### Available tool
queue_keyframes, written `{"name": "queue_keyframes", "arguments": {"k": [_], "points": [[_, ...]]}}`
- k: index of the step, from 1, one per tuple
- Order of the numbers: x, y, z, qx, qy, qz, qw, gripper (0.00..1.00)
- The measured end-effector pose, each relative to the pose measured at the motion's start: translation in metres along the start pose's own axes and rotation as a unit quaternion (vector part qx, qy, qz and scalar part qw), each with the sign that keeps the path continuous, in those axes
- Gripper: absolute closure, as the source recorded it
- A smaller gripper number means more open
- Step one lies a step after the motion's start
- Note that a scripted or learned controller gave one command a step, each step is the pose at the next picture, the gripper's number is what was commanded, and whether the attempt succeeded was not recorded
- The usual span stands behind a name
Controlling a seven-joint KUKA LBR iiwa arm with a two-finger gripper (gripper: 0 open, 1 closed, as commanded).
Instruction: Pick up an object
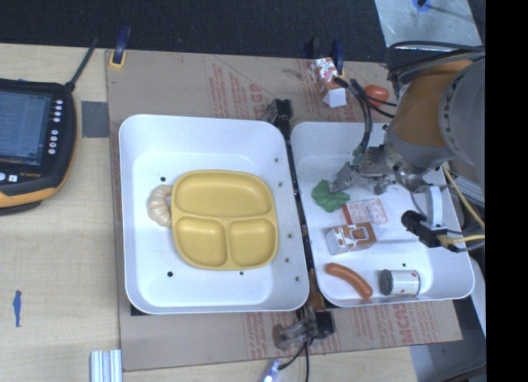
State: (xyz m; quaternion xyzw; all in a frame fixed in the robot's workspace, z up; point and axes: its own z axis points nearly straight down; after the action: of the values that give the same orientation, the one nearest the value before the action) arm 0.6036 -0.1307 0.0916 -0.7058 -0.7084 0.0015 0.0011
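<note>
The right bin (462, 277) holds a green crumpled object (330, 199), a red-and-white packet (365, 211), a brown-and-white carton (351, 238), an orange sausage (348, 280) and a small silver can (398, 282) lying on its side. My gripper (346, 178) hangs over the upper middle of this bin, pointing down and left. Its tip is just above and right of the green object, very close to it. I cannot make out anything held in it. The arm's orange band (425, 104) sits at the bin's upper right.
The left bin (140, 273) holds a yellow divided plate (224, 217) with a beige lump (158, 205) tucked against its left side. A teach pendant (29, 141) lies at the far left. A small box (326, 71) and cables sit behind the right bin.
</note>
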Motion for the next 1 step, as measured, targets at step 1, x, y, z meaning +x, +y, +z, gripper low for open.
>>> {"name": "queue_keyframes", "arguments": {"k": [1], "points": [[0.0049, 0.0373, -0.0894, -0.002, 0.0, 0.0, 1.0, 0.0]]}}
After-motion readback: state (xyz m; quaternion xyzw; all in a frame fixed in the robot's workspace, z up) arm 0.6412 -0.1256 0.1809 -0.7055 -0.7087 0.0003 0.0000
